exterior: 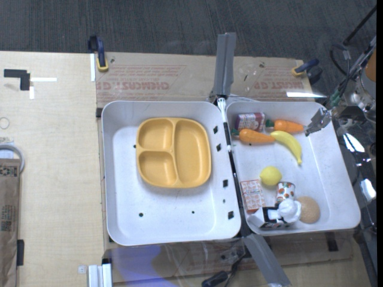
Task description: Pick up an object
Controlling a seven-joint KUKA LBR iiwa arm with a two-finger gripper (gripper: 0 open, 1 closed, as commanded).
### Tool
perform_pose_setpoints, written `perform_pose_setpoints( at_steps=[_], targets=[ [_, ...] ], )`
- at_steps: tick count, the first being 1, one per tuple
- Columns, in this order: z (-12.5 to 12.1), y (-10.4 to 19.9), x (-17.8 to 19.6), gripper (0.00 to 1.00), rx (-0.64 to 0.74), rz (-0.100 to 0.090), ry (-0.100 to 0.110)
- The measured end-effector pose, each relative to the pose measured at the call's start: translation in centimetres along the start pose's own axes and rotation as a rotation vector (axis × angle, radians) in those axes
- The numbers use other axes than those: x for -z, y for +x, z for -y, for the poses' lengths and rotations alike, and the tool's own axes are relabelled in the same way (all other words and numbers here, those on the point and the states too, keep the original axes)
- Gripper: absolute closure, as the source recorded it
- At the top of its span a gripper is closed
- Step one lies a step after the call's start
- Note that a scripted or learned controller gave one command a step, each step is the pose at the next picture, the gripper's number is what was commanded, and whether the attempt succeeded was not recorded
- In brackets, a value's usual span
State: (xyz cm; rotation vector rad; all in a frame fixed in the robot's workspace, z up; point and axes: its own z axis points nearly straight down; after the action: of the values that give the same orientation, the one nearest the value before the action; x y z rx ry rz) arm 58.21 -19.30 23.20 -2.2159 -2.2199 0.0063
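Pincer (317,122) at right bin's (335,187) far right edge, nothing gripped; opening unclear. Banana (288,143) nearest, at bin's far end. Step: approach. Next: descend squarely onto it.

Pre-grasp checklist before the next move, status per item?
1. End effector over the right white bin: ok, at its far right rim.
2. End effector carrying nothing: ok, nothing shows between its tips.
3. Finger opening: cannot tell, too small and blurred.
4. Targets available: ok; curved yellow banana, two orange carrots, round yellow lemon lie in the right bin.
5. Nearest target free of clutter: not ok, the banana touches a carrot.
6. Left white bin: ok, the yellow three-compartment plate sits flat.
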Motion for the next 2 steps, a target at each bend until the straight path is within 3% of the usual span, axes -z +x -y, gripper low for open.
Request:
perform_pose_setpoints(
  at_steps=[1,2],
  targets=[
    [0.3,-2.7,-11.5,0.00,0.188,-0.005,0.001],
    [-3.5,-0.6,-14.1,0.00,0.276,0.001,-0.003]
  ],
)
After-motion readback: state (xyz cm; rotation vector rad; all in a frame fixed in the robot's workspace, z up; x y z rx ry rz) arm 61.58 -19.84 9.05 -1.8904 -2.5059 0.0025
